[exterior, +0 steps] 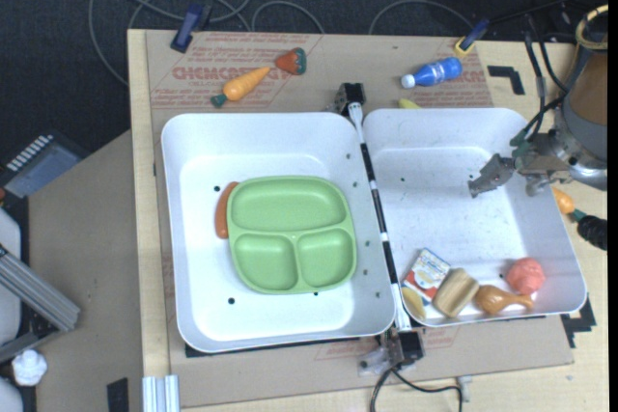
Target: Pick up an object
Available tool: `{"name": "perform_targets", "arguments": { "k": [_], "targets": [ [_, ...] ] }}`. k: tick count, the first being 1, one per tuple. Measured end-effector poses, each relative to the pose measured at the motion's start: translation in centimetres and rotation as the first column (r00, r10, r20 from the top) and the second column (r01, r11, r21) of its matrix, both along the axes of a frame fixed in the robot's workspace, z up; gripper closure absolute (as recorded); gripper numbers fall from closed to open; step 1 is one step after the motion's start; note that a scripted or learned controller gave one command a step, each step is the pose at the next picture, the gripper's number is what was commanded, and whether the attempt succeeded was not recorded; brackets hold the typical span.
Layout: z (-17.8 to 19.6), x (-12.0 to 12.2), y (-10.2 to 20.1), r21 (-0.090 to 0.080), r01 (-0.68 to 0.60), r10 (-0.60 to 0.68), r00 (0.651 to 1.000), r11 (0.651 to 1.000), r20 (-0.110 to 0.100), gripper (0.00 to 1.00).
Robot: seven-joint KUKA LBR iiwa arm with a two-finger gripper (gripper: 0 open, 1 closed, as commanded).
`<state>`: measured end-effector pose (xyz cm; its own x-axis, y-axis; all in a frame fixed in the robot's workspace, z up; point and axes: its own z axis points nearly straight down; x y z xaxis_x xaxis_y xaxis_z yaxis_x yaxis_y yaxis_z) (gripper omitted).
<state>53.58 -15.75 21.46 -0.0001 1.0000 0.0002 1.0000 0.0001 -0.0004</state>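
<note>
The end effector (494,174) hangs over the right bin (439,135), near its far right wall, above bare white floor; its fingers look slightly parted with nothing between them, so no object is held. The pickable things lie together along that bin's near edge, well apart from the end effector: a small printed packet (425,268), a tan bread-like piece (454,291), an orange-brown toy (497,300) and a pink rounded toy (526,275) toward the near right corner. In the left bin (188,207) a green divided plate (290,233) covers most of the floor, with a reddish sausage-like piece (221,209) tucked at its left rim. The pick looks barely begun: no grasp is made, and the arm would need to travel toward the near edge, descend and close on one item.
</note>
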Motion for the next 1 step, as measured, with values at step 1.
{"name": "perform_targets", "arguments": {
  "k": [1],
  "targets": [
    [-11.18,8.93,1.71,0.001,0.0,0.0,1.0,1.0,-0.002,0.0]
  ]
}}
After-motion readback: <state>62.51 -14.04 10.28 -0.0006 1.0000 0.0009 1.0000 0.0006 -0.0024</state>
